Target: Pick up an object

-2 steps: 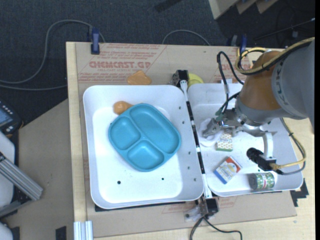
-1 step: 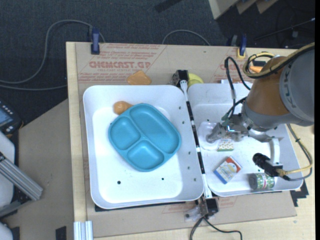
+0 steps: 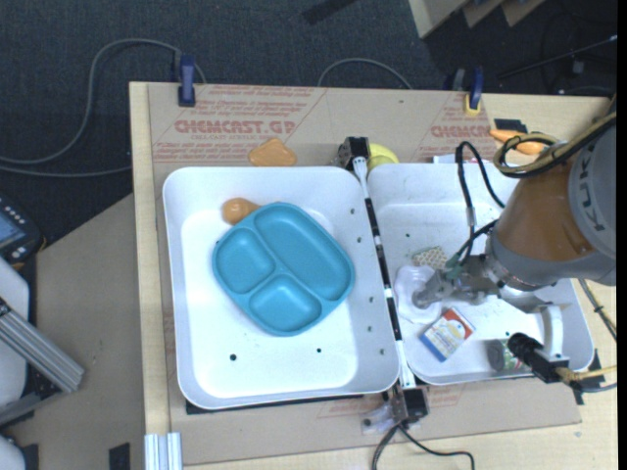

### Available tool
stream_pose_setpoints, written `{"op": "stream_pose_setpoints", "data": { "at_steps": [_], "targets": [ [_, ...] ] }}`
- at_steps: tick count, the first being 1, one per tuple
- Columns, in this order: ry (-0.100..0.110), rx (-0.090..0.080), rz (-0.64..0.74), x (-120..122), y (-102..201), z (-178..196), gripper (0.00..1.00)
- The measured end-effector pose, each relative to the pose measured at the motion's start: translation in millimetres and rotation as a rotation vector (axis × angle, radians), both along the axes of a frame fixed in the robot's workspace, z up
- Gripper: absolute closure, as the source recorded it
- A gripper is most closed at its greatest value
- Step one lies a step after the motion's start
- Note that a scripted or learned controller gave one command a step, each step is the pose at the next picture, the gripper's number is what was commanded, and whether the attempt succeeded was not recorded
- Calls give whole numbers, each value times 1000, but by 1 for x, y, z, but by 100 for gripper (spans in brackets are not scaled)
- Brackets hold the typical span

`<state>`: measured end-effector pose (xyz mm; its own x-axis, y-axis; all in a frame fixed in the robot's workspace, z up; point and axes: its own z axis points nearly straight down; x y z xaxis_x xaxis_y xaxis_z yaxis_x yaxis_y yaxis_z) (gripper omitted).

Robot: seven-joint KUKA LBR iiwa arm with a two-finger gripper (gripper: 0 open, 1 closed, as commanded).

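Observation:
My gripper (image 3: 429, 292) reaches in from the right and hangs low over the left part of the right bin (image 3: 411, 199). Just in front of it lies a small blue, white and red carton (image 3: 447, 333). A small speckled piece (image 3: 428, 257) lies just behind it. Near the bin's front right corner sits a small greenish thing (image 3: 503, 357). In the left bin (image 3: 196, 292) a blue divided plate (image 3: 284, 267) lies tilted, with a small orange lump (image 3: 238, 209) at its back left edge.
An orange piece (image 3: 271, 153) lies on the bench behind the left bin. A yellow thing (image 3: 381, 155) sits at the back where the bins meet. Another orange item (image 3: 519, 147) is behind the right bin. The ridge between the bins (image 3: 380, 262) runs just left of the gripper.

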<state>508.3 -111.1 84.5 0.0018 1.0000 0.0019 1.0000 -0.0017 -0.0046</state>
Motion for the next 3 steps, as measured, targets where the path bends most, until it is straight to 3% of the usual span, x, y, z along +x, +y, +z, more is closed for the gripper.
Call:
{"op": "stream_pose_setpoints", "data": {
  "at_steps": [1,2,3],
  "targets": [
    [-14,-7,4,102,-43,1,0],
    [-13,-5,4,156,-71,1,0],
    [1,0,1,98,-31,24,0]
  ]
}}
